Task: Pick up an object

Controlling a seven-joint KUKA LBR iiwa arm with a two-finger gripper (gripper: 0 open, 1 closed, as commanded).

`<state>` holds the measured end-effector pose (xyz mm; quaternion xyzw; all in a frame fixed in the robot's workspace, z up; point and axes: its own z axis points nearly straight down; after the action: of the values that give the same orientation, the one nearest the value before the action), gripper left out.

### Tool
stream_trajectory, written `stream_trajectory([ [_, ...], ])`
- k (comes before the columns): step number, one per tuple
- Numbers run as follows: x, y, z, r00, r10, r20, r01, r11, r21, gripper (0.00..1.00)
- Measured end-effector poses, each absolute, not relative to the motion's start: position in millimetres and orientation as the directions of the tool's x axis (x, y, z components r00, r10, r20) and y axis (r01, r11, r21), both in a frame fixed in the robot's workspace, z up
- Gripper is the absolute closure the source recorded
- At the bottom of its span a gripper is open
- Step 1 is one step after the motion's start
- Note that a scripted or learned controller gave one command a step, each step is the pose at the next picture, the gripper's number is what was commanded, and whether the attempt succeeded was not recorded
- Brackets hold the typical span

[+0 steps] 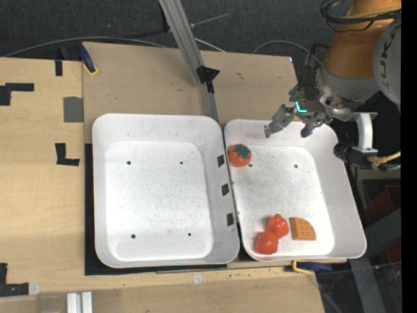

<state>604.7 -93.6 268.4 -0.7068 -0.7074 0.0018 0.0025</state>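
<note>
Above the far edge of the right bin (339,175) hangs the gripper (287,128), at the end of the grey arm (384,51) that comes in from the right side. Its two fingers stand spread apart, with a clear gap between them, and nothing is between them. A small teal light glows on the wrist just above the fingers. On the arm's grey casing some dark letters can be seen at the right edge, but they are cut off and I cannot read them as a word.

Inside the right bin lie four small objects. A red tomato with a green top (239,154) sits near the far left corner, close to the bin's left wall and well apart from the gripper. At the near side there are three things close together: a red pepper (277,225), a round red piece (265,242) that touches it from the front, and a tan waffle-like piece (302,229) just beside the pepper on the right.

The left bin (104,135) stands beside the right one; its floor shows only tiny dark specks. No label or brand is readable on either bin. Both bins rest on a wooden bench (137,77) with some black tape marks (64,155) on its left part. A grey metal pole (186,34) crosses the bench at a slant behind the bins.
</note>
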Motion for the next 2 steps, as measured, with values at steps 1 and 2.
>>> stream_trajectory([
  [1,605.4,-93.7,271.0,-0.002,1.0,0.0,1.0,0.002,-0.002,0.0],
  [2,610.0,-100.6,212.1,-0.001,1.0,-0.001,1.0,0.001,-0.007,0.0],
])
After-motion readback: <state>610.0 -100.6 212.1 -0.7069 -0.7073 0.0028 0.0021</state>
